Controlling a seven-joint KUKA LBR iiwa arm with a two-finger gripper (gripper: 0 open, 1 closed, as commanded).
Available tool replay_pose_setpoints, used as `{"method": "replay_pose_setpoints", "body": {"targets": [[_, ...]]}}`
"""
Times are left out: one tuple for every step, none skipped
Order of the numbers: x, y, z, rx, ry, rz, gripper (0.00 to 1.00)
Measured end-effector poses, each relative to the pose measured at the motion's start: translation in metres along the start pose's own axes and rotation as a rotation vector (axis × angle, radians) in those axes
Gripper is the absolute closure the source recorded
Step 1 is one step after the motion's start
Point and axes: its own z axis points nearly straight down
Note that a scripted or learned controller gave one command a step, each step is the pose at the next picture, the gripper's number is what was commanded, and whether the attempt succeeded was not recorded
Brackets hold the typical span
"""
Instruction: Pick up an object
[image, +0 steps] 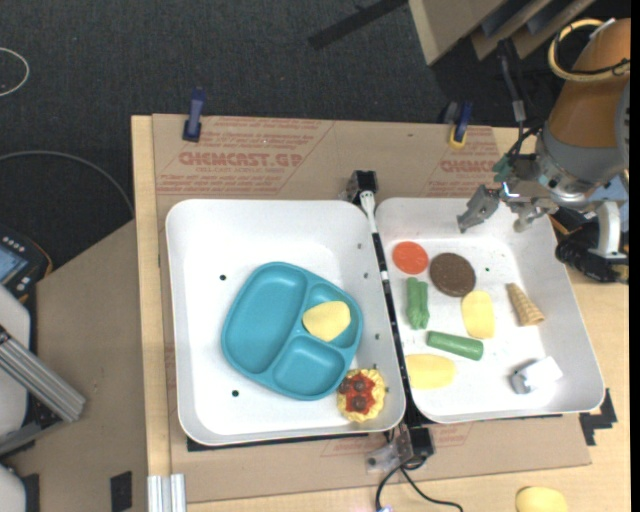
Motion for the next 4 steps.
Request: {"method": "replay_pose_setpoints", "body": {"targets": [[0.044,-0.070,0.060,0.011,0.004,0.000,0.00],[-0.021,-0.150,0.115,0.005,0.003,0.009,0.00],[-0.031,-0.082,0.116,-0.006,0.000,-0.004,0.00],[-0.058,-0.021,0.116,0.008,0.030,-0.007,0.00]]}}
